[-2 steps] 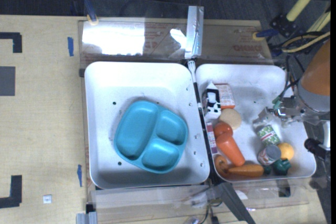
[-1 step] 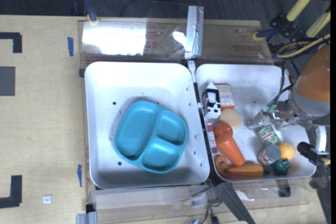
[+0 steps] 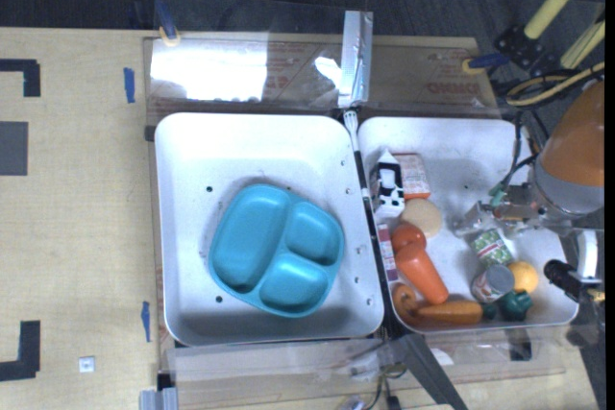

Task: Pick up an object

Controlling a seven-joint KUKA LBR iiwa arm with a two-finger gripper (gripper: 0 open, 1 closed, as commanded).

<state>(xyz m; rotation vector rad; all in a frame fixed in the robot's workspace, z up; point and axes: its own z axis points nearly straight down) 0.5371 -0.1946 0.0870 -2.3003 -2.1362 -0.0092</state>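
The right bin holds several small items along its left and front sides. A black-and-white carton and a pink box lie near the divider. In front of them lie a beige ball, a red and orange piece and a carrot-like stick. A green-patterned packet, a grey can, a yellow fruit and a dark green piece sit at the front right. My gripper hangs low over the bin's right half, just behind the packet. The arm's orange band is above it.
The left bin holds a blue divided plate. A clear plastic sheet and a metal strip stand behind the bins. Yellow and black cables run at the back right.
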